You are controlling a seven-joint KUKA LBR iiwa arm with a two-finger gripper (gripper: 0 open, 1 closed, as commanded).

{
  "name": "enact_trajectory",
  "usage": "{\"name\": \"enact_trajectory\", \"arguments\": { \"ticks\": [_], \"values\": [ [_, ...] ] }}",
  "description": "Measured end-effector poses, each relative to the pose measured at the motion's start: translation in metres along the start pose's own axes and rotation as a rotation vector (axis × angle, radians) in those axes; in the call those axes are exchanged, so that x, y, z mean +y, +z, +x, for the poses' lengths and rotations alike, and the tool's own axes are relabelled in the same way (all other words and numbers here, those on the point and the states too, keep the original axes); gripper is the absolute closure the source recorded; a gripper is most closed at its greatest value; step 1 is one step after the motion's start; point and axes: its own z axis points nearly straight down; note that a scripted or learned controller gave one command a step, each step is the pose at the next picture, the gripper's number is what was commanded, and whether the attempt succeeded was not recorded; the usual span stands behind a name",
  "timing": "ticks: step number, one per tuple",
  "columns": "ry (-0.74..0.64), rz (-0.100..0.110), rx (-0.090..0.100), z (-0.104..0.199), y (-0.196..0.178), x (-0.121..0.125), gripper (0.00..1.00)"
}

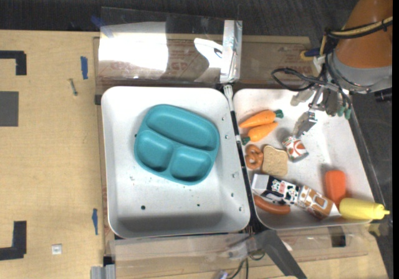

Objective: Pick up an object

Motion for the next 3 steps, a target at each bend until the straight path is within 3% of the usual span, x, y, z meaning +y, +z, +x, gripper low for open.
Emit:
{"name": "enact_trajectory", "arguments": {
  "ticks": [1, 2, 3],
  "values": [
    [0.051, 0.001, -0.004, 0.053, 0.088, -0.025, 0.00],
    [-0.433, 0.001, -0.001, 0.090, 0.098, -0.064, 0.00],
    [-0.523, 0.004, -0.030, 0.109, 0.093, -0.087, 0.00]
  ]
}}
